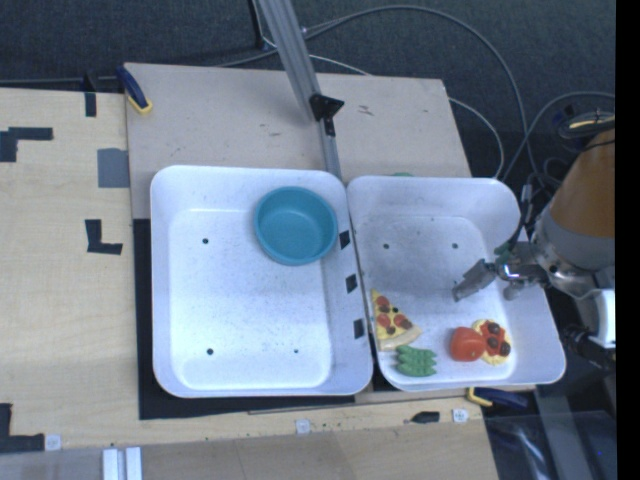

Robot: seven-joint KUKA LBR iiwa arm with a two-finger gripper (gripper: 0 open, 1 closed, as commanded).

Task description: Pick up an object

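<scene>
Nearest the camera, along the front wall of the right-hand bin (540,373), a small cluster of toy food is seen. A green toy (417,362) is lying at the front edge, left of centre. A pizza slice (391,322) is set just behind it, close to the bin's left wall. A red tomato (466,343) is placed toward the bin's front right corner, and a second pizza piece (494,339) is touching the tomato's right side.

The gripper (468,286) is held above the bin's floor, behind the tomato and near it, with the arm entering over the bin's right wall. Nothing is seen between its fingers; whether the jaws are open or closed cannot be told, as only one dark fingertip is clearly made out.

A blue bowl (295,225) is resting in the left-hand bin (180,368), beyond the right-hand bin's left wall.

The task is judged to be at an early stage: no object has been lifted, and descent, grasp and lift are left to be done.
</scene>
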